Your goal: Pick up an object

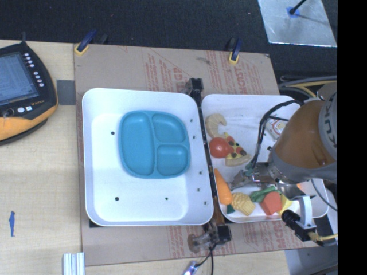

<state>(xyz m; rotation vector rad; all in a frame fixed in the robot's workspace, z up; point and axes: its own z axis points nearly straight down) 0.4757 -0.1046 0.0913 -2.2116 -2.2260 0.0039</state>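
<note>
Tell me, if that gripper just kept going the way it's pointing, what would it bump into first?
Probably the corn or the carrot. The gripper points left and down into the right bin, just above them. Depth is hard to judge.

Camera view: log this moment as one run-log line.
phase: reaching | gripper: low in right bin, over toy food | nearest: corn, carrot | held: nothing seen | left bin: blue plate

arm (307, 142): grey | orange band | black cables | metal end effector (248, 178)
</note>
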